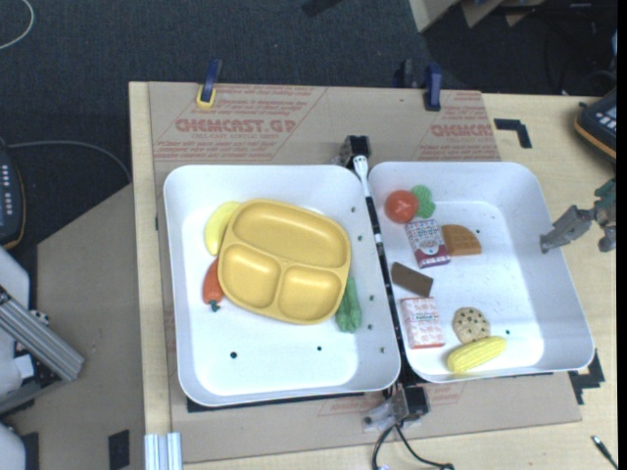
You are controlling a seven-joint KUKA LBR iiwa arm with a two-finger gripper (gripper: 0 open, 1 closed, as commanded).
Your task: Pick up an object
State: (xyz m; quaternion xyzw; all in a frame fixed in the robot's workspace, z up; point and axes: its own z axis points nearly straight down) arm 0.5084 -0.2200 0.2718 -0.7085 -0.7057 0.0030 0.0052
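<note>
A robot hand (566, 231), fingers spread and empty, hovers at the right bin's (549, 282) outer rim, and should centre over one separate item, such as the yellow corn (477, 353) near the front edge, before descending.

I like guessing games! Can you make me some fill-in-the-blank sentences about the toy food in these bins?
The yellow tray sits in the ____ bin.
The corn is coloured ____.
The cookie lies in the ____ bin.
The gripper hovers by the right bin's ____ edge.

Missing words: left; yellow; right; right
</note>
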